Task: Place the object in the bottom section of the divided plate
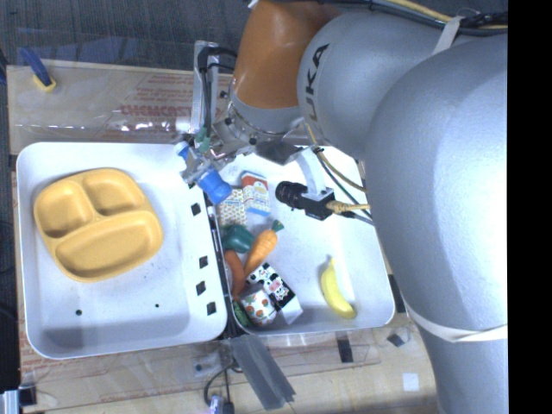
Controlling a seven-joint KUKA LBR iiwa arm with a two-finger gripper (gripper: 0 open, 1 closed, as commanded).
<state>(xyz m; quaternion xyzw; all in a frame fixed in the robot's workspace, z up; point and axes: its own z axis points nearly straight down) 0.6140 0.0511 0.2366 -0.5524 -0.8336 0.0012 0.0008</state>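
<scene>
A yellow divided plate [52,231] lies in the left bin [112,322], its large bottom section [108,244] bare. My gripper [200,155] hangs over the wall between the two bins, at the right bin's upper left corner. A small blue object [212,186] lies tilted directly under the gripper's tip, touching or nearly touching it; whether it is gripped is hidden. The grey arm with its orange band covers the upper right of the view.
The right bin [366,257] holds a small carton [254,192], an orange carrot [262,247], a green item [236,235], a black-and-white patterned box [276,288], a small cup [257,307] and a banana [336,290]. A black wrist part [302,198] hangs over that bin.
</scene>
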